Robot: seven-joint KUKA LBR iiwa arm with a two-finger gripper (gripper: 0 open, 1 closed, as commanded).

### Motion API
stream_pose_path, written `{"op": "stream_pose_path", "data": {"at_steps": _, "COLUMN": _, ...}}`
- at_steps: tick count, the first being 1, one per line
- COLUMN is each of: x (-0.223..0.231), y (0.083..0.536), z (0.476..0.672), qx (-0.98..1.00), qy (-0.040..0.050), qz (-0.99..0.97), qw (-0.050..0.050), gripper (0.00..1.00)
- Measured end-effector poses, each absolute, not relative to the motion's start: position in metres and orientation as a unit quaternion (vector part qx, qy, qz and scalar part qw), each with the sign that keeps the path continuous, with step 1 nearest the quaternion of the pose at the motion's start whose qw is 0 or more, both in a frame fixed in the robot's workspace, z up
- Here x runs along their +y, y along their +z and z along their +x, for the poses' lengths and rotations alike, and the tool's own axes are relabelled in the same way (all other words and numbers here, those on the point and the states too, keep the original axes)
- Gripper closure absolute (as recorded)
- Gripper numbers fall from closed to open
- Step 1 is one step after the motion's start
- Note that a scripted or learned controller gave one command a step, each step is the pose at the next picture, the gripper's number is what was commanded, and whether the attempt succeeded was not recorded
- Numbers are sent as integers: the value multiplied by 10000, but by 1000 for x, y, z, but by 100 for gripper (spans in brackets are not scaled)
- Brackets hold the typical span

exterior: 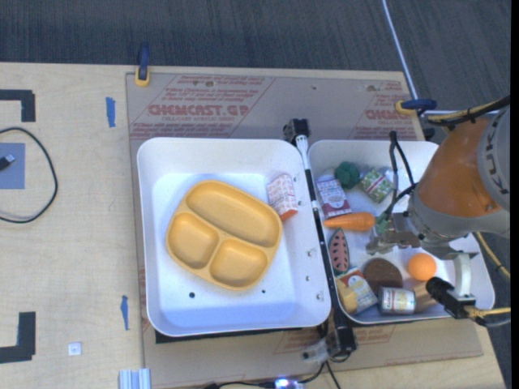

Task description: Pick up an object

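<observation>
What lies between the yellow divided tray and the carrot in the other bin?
In the camera view, a red-and-white packet sits between the yellow divided tray and the carrot, then the bins' adjoining rims.

This is a robotics lab test bench, not a home or kitchen. A plywood bench top (65,241) carries a protective sheet printed with a maker's name (243,104), held by a yellow clamp (143,74) at its upper left corner and another clamp (413,104) at its upper right. Blue tape marks (110,112) and black corner markers (19,104) lie left of that sheet, beside a loose black cable (40,177). Dark carpet (243,14) lies beyond it.
</observation>
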State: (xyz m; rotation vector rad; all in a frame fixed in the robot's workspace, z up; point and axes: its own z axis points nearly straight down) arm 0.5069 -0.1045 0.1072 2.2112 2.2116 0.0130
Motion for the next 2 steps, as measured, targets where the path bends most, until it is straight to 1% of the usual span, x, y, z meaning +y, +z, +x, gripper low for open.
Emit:
{"op": "stream_pose_path", "data": {"at_steps": 1, "x": -134, "y": 87, "z": 482, "qx": 7071, "qy": 22, "qz": 7071, "qw": 22, "gripper": 100}}
{"op": "stream_pose_path", "data": {"at_steps": 2, "x": -134, "y": 86, "z": 482, "qx": 7070, "qy": 18, "qz": 7072, "qw": 25, "gripper": 0}}
